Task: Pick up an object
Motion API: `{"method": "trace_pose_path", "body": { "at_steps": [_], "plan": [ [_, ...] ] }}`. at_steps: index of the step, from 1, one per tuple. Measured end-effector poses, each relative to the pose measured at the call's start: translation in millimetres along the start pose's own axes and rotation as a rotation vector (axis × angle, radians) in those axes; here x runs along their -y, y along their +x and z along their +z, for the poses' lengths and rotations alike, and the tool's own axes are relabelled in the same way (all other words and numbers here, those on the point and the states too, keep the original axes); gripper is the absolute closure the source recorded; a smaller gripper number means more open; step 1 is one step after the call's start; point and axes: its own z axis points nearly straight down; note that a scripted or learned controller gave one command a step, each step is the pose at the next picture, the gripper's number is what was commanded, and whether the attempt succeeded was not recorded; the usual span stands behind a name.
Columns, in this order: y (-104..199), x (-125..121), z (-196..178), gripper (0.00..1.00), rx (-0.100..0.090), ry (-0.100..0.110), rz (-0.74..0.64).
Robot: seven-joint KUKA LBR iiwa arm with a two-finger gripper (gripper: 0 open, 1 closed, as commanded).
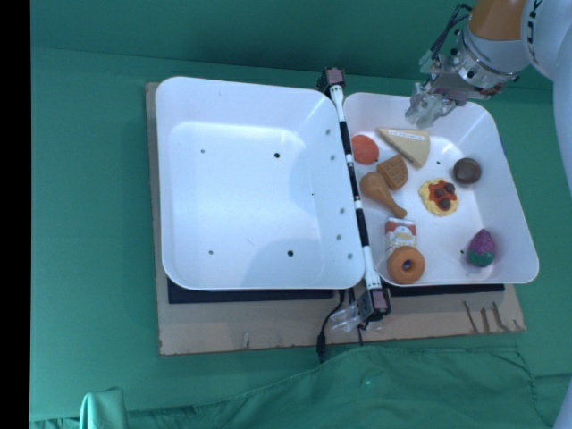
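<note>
— How many bins do we count?
— We count two bins, the left bin (250, 181) and the right bin (509, 204).
— And how many toy foods do we see in the right one?
— We make it eight, one of each kind: one sandwich wedge (405, 144), one red round piece (364, 148), one waffle (392, 172), one drumstick (381, 192), one brown ball (466, 171), one small pizza (439, 197), one doughnut (406, 264), and one purple-and-green piece (481, 249).
— Anything else?
— We also count one small carton (400, 233) beside the doughnut, so nine things in all.
</note>
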Motion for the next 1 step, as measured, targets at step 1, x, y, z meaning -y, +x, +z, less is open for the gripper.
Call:
{"method": "trace_pose_path", "body": {
  "at_steps": [1],
  "plan": [
    [-4.5, -10.5, -63.4, 1.0, 0.001, -0.002, 0.0]
  ]
}}
